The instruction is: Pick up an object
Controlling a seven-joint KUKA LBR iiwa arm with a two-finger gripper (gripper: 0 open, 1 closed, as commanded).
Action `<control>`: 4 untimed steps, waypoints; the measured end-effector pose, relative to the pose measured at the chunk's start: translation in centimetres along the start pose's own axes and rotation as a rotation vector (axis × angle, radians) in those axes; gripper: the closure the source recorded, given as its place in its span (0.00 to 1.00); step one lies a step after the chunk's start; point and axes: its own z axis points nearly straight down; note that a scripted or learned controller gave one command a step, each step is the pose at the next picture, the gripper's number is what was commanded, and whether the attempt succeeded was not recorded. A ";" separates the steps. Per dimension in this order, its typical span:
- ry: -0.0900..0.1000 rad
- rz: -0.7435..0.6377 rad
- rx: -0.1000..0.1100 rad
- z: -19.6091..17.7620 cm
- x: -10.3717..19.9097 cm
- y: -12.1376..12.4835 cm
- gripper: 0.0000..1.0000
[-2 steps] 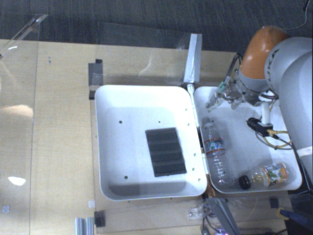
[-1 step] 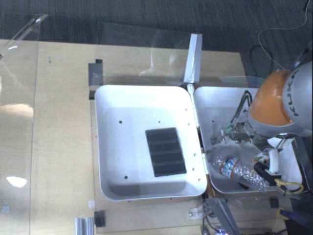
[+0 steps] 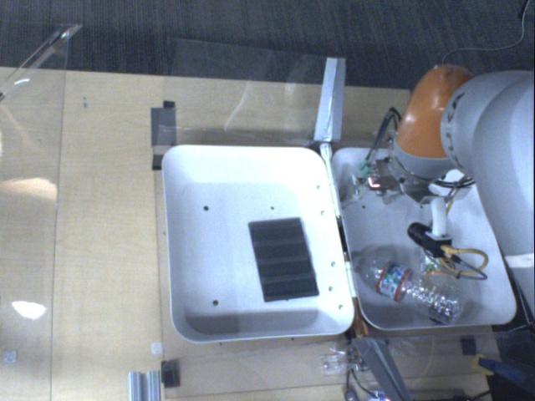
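approach step: your end effector point(image 3: 374, 182), open or closed you can't tell, hangs over the right bin's point(image 3: 386, 234) far corner; next lower it onto the bottle point(image 3: 414, 288) by that bin's near wall.

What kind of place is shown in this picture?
Probably a robotics lab: a robot arm reaches over the right bin, beside the left bin, both on a wooden bench.

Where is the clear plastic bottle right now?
In the camera view, the clear plastic bottle lies on its side near the front edge of the right bin.
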 end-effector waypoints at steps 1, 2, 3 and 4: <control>-0.003 -0.151 -0.001 -0.2 -4.4 -7.1 0.00; -0.003 -0.185 -0.003 -0.2 -6.5 -8.4 0.00; 0.002 -0.183 0.011 0.0 -7.9 3.3 0.00; -0.002 -0.022 0.004 0.1 -12.3 -2.0 0.00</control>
